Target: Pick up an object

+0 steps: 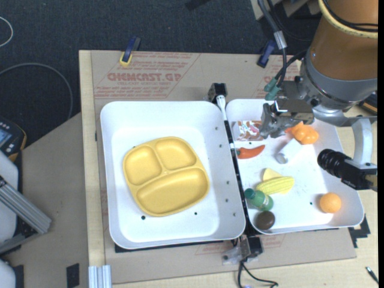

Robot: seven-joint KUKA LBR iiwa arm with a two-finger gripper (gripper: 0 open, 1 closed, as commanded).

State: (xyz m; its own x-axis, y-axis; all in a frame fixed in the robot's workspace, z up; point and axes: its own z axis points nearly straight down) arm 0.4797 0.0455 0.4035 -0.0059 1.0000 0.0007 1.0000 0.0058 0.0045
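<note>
The grey two-finger gripper (273, 125) hangs low in the right white bin (354, 203), beside an orange toy pepper (305, 134). Whether it is parted or closed I cannot tell (a yellow plastic corn cob (276, 185) lies nearer the camera).

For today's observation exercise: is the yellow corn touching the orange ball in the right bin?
Apart. The camera view shows the yellow corn near the middle of the right bin, while the orange ball sits toward its right side, with bare white floor plainly between them.
</note>
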